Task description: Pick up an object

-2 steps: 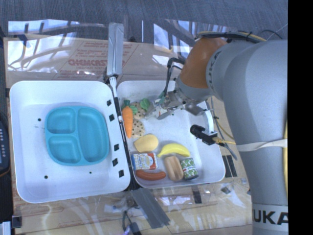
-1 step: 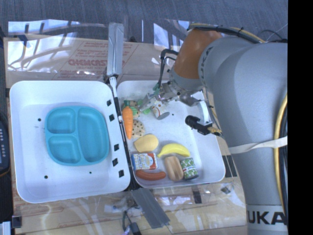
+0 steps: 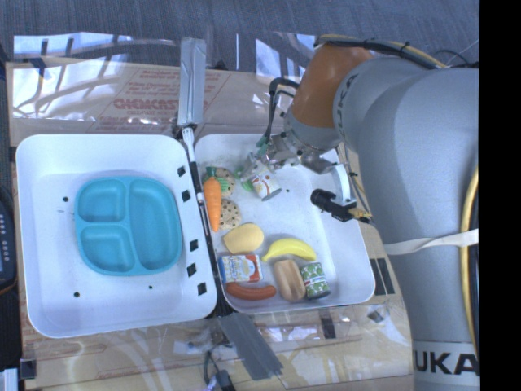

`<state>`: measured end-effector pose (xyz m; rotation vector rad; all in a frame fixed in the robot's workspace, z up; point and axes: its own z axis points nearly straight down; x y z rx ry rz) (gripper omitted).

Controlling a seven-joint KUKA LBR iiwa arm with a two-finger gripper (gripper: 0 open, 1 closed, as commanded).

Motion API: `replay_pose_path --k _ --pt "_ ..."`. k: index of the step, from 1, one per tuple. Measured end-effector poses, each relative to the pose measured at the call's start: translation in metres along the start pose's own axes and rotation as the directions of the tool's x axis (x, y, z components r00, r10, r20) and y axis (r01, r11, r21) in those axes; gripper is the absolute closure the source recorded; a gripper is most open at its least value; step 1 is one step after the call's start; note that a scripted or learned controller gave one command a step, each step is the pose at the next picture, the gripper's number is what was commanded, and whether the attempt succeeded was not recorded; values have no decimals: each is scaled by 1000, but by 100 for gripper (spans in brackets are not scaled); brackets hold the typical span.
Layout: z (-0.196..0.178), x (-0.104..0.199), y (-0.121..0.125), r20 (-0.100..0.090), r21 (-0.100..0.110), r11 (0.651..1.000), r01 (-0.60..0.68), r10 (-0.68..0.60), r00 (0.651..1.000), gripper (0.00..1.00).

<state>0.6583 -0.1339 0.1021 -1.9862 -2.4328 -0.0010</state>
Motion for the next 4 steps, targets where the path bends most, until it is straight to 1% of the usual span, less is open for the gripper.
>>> replay_pose_path --k 1,2,3,4 --pt "10 -19 -13 0 3 1000 27 -27 1000 100" --pt "3 -5 -3 1 1 998 60 -60 998 100" --pt "10 -20 -5 3 -1 993 122 -122 993 100" --pt "11 -10 -3 0 3 1000 26 -26 1000 100"
